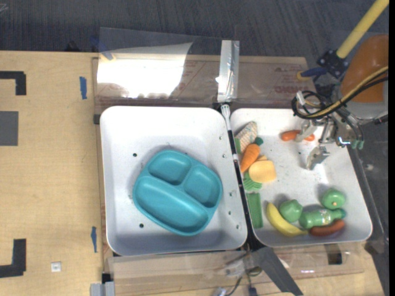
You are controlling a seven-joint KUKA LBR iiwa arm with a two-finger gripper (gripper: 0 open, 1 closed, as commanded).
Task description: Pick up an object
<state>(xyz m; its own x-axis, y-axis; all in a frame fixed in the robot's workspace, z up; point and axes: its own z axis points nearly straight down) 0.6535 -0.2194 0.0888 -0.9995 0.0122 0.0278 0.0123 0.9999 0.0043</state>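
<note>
My two-finger metal gripper (316, 155) hangs over the upper right of the right white shallow bin (364, 209); its fingers look slightly apart and hold nothing. The small orange-red plastic piece (287, 135) lies just left of it. The teal divided plastic plate (178, 191) sits in the left white bin (117, 165).

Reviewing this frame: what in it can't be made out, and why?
- Hand, camera view: blurred and small against the right bin; open or shut unreadable.
- Small orange item beside the hand: too small to identify.
- Toy pile at the bin's near edge: pieces overlap, hiding each other's outlines.
- Arm: cut off by the right edge.
</note>
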